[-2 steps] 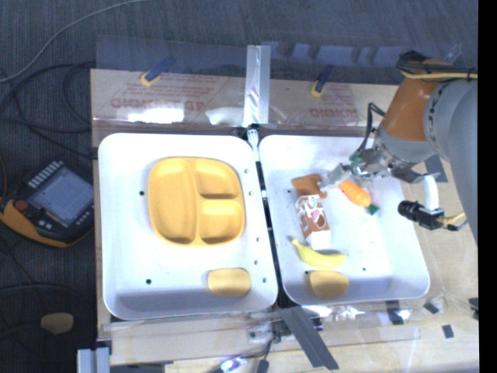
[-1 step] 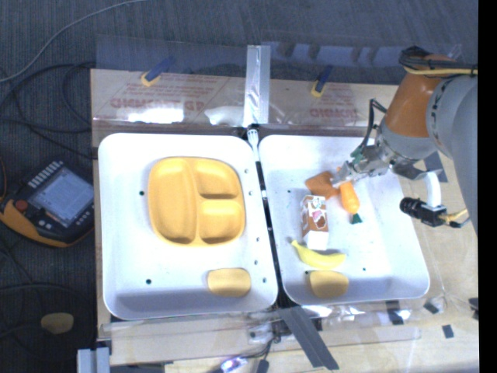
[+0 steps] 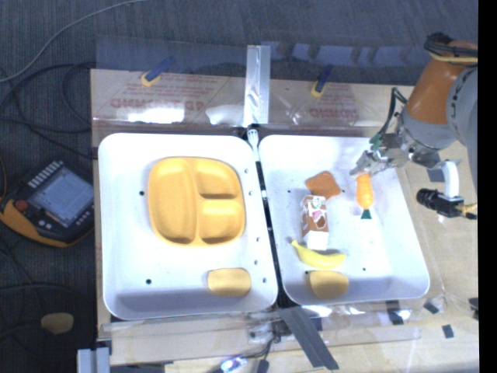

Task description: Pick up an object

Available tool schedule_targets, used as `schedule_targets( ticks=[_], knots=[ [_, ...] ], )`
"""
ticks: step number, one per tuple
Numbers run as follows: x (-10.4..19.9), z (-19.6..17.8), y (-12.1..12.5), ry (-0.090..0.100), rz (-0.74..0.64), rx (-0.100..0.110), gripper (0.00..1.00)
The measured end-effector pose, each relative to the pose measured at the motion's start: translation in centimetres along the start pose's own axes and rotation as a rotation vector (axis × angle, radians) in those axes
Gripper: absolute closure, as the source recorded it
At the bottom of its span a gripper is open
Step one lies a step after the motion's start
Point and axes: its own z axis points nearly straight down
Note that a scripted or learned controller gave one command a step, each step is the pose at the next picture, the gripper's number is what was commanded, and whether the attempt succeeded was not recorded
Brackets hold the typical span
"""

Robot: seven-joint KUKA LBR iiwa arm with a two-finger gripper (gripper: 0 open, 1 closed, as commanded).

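The right bin point(image 3: 404, 231) holds several objects. An orange carrot point(image 3: 364, 194) with a green tip lies near its far right side. My gripper point(image 3: 373, 160) hangs just above and behind the carrot's upper end, at the bin's back right corner. Left of the carrot lie a brown-orange wedge point(image 3: 322, 183) and a red and white packet point(image 3: 314, 214). A banana point(image 3: 317, 256) and a tan bun point(image 3: 328, 284) sit at the front. Nothing shows as held by the gripper.
The left bin point(image 3: 124, 231) carries a yellow divided tray point(image 3: 196, 199) and a tan bun point(image 3: 229, 281). A metal divider point(image 3: 257, 84) stands behind the seam between the bins. A pendant point(image 3: 48, 204) lies on the floor at left.
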Motion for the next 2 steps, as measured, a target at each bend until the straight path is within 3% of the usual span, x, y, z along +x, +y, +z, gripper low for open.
schedule_targets(
  ticks=[1, 2],
  knots=[
    [6.9, -10.3, -8.4, 0.003, 0.017, 0.001, 1.0],
    [8.7, -16.9, -12.8, 0.002, -0.005, 0.001, 1.0]
  ],
)
